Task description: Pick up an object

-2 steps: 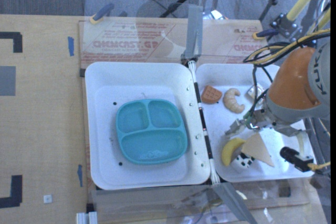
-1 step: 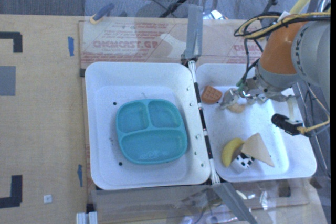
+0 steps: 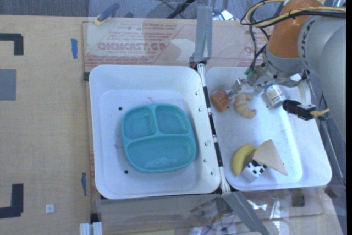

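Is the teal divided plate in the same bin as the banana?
No, the teal divided plate lies in the left bin, while the banana sits in the right bin.

Smooth teal plastic tray (image 3: 158, 137) in matt white plastic bin (image 3: 104, 91).

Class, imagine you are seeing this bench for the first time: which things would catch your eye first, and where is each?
The teal divided plate stands out most, lying alone in the left bin. Next comes the arm's orange band at upper right, with the tool low over the right bin near a croissant and a brown block. A yellow banana and a tan wedge sit at that bin's near end.
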### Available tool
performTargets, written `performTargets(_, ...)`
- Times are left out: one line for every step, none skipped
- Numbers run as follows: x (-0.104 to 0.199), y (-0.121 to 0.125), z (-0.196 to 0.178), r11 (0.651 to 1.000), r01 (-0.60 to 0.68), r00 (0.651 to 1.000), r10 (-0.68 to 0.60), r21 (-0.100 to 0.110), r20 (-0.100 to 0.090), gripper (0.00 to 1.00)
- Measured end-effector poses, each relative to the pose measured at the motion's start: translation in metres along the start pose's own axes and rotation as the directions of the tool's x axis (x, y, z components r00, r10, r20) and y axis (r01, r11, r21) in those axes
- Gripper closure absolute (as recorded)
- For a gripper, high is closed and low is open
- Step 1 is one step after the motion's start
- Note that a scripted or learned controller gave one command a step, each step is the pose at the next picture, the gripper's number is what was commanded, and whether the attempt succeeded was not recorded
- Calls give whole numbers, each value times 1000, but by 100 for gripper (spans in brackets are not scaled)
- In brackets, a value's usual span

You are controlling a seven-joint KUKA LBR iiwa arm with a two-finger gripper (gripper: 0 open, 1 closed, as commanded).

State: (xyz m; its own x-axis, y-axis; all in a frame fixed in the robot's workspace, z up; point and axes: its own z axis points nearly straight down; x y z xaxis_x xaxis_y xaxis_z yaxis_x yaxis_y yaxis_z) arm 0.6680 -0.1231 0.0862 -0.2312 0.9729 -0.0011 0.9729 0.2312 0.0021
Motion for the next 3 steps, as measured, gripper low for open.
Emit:
performTargets(-51, -12, 0, 1000, -9, 1000, 9, 0, 0, 0)
performTargets(39, -58, -1, 994, 107, 994, -107, -2, -1, 0)
performTargets(36, -58, -12, 995, 103, 995, -103, -7, 2, 100)
